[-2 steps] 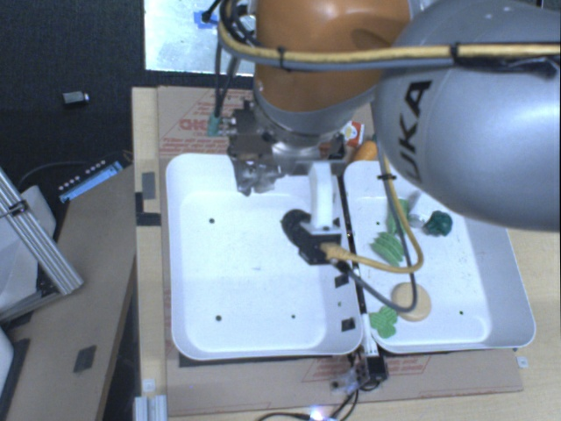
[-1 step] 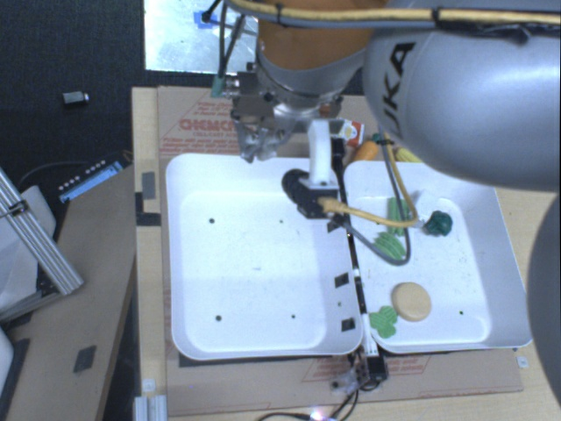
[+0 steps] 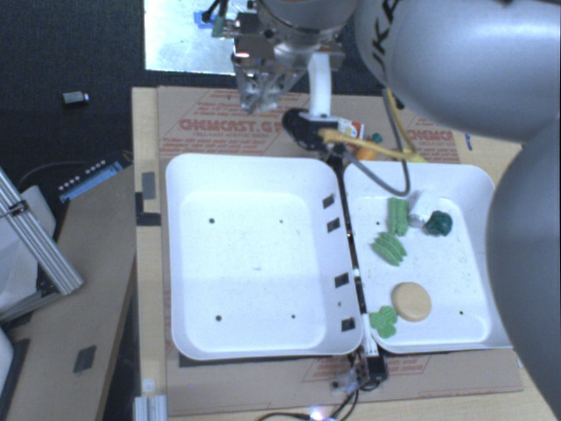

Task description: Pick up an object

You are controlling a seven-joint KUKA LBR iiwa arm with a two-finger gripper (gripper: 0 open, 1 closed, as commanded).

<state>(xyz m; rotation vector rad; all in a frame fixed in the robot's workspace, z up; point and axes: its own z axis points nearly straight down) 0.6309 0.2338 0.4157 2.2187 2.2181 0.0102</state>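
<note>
We've got open floor across the left bin (image 3: 245,253), easy approach. Right bin (image 3: 469,318) is crowded: green pieces (image 3: 392,235), a tan disc (image 3: 411,301), a dark green knob (image 3: 438,224). Divider clips (image 3: 337,253) and a yellow cable (image 3: 372,150) block the mid/back edge.

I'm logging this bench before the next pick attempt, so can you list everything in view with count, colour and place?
bins: two, white, side by side on the bench
green pieces: three, right bin, one upper, one middle, one at the front near the divider
dark green ball: one, right bin, upper right
tan disc: one, right bin, front middle
cardboard sheet: one, brown with red print, under the bins
arm: one, grey with orange band, upper right
gripper: one, metallic, above the back edge of the left bin
</note>
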